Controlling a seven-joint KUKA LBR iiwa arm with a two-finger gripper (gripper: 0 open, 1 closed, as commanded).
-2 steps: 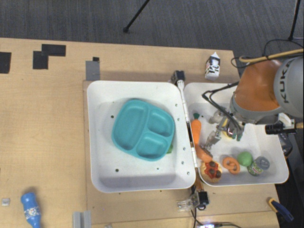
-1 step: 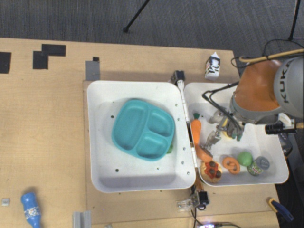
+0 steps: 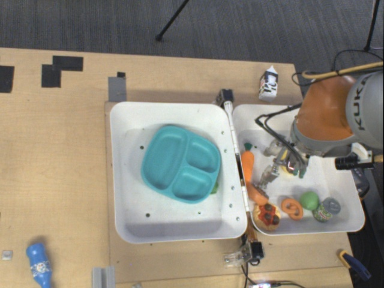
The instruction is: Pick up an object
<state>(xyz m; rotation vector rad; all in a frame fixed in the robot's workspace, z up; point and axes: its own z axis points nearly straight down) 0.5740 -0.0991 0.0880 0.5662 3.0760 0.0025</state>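
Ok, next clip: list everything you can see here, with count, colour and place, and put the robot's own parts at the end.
bins: 2, white, side by side on the bench.
divided plate: 1, teal, in the left bin.
carrot: 1, orange, right bin, along its left wall.
ring: 1, orange, right bin, near the front.
ball: 1, green, right bin, right of the ring.
round thing: 1, grey, right bin, front right corner.
mixed small item: 1, red and yellow, right bin, front left corner.
small bottle: 1, white and black, on the bench behind the right bin.
blue item: 1, bench, front left.
arm: 1, grey with orange band, over the right bin.
pincer: 1, metallic, above the right bin's left part.
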